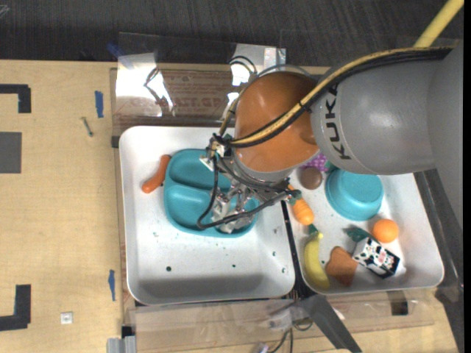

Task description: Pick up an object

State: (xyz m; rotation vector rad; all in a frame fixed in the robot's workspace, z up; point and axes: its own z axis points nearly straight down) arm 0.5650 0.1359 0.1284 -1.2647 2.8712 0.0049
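1. Gripper [229, 213]: low over the teal dish [193, 190] in the left bin [147, 271]; grip state cannot be told.
2. Carrot [155, 175]: at the dish's 9 o'clock.
3. Right bin [430, 263]: bowl [355, 193], banana [315, 259], orange [384, 231].

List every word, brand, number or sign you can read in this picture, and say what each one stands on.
"KUKA": black letters running down the grey arm, near its orange band.
The black-and-white patterned object in the right bin bears dark marks, too small and blurred to read as text.
Nothing else in the view carries legible writing.
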